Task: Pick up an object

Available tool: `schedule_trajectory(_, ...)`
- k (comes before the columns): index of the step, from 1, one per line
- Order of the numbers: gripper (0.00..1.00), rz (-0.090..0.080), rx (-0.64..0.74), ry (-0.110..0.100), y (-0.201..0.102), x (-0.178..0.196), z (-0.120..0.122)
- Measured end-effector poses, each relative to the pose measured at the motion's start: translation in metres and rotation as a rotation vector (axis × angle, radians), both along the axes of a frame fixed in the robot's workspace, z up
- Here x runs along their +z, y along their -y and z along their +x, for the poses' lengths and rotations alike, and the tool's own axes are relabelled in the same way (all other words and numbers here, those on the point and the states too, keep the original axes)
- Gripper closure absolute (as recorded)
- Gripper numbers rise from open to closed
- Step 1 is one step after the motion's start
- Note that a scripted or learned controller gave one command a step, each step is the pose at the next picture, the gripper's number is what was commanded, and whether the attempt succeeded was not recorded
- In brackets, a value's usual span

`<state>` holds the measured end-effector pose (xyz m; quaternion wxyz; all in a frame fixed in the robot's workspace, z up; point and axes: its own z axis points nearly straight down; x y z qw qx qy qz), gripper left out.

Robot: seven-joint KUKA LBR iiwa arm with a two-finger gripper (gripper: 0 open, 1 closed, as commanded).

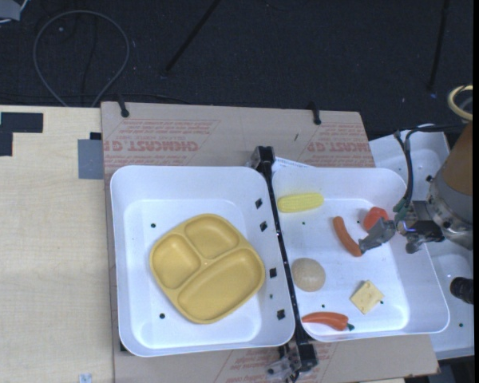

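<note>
Nearest the lens, a red-orange carrot-shaped toy (326, 320) lies on the right white bin's (419, 321) front edge, while my gripper (381, 234) hangs part-open, holding nothing, between an orange sausage-shaped toy (346, 236) and a red chunk (375, 216), presumably lining up on one.

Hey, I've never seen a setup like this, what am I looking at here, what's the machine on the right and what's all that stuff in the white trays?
One camera looks down at a slant on two shallow white bins. The left bin holds a yellow divided plate. The right bin holds toy food: a yellow corn cob, an orange sausage, a round beige bun, a yellow cheese wedge, a red-orange carrot and a small red piece. The grey robot arm reaches in from the right; its gripper sits beside the sausage, holding nothing visible.
</note>
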<state>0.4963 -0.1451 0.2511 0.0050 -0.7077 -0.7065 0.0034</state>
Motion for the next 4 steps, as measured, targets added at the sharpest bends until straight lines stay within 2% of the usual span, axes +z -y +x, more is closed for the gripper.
schedule_trajectory(1,0.00,-0.002,0.002,0.010,0.000,0.005,0.002)
schedule_trajectory(2,0.00,0.000,0.001,0.003,0.005,-0.051,0.009)
schedule_trajectory(4,0.00,0.001,0.001,0.003,-0.006,-0.160,0.001)
